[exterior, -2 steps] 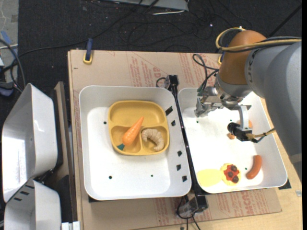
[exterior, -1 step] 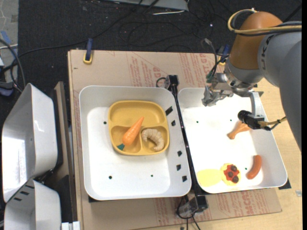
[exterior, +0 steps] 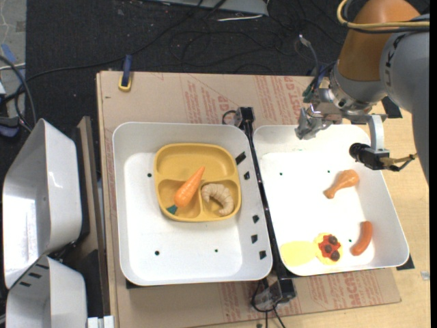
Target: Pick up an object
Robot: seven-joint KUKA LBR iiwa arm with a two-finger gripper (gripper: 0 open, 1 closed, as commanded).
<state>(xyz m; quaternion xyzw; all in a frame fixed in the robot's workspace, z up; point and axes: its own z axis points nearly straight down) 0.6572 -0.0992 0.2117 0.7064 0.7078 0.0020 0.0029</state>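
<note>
**Objects sit in both bins; hand empty at top of right bin**

Objects split across two white bins on the tabletop (exterior: pixel 205 94).

Left bin (exterior: pixel 136 251), centre-left of frame:
- yellow divided plate (exterior: pixel 194 157) sits in its upper middle, three compartments.
- carrot (exterior: pixel 189 187) lies tilted, tip toward upper right, running from the lower-left compartment up over the divider.
- pale shrimp (exterior: pixel 218 197) curled in the lower-right compartment, just beside the carrot.
- top compartment holds nothing I can make out.

Right bin (exterior: pixel 287 176), centre-right of frame:
- chicken drumstick (exterior: pixel 341 183) mid-bin, toward the right, lying flat, thick end upper right.
- sausage (exterior: pixel 362 238) near the lower-right wall, tilted, well apart from the drumstick.
- flat yellow piece (exterior: pixel 297 253) at the bottom wall, lower middle of the bin.
- small cluster of red and dark berries (exterior: pixel 330 247) touching the yellow piece's right side, between it and the sausage.

Arm enters from upper right of frame, orange band above the wrist. Hand (exterior: pixel 308 129) hangs over the upper-left corner of the right bin, near the rim, well apart from every item. Nothing between the fingers; whether they are parted or closed I cannot tell at this resolution. Black bracket (exterior: pixel 365 154) with cable hangs off the wrist over the bin's upper right.

Blue-and-yellow clamp (exterior: pixel 125 74) at the board's upper-left corner. More white bins (exterior: pixel 37 190) at left edge of frame.
</note>
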